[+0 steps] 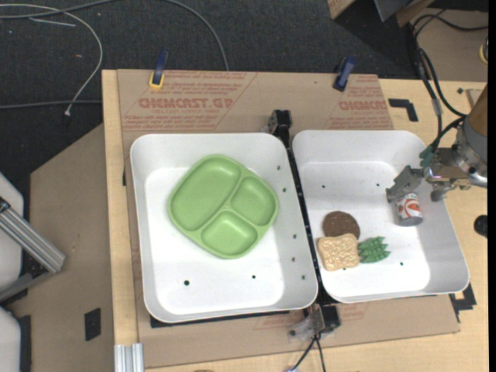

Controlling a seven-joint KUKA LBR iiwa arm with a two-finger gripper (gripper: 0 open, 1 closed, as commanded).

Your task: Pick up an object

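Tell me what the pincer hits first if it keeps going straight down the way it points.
Most likely the small red-and-white can, which lies in the right bin just under the pincer. Depth is hard to judge from this slanted view, so it may already be touching the can.

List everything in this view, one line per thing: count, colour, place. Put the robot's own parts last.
Bins: two, white, side by side on the bench.
Divided plate: one, green, middle of the left bin.
Round cookie: one, dark brown, right bin, near its left side.
Cracker: one, tan, right bin, just below the cookie.
Leafy toy piece: one, green, right bin, right of the cracker.
Small can: one, white and orange, right bin, under the claw.
Clamps: two, blue, top edge of the board.
Arm: one, grey, entering from the right.
Claw: one, grey, over the right bin, above the can.
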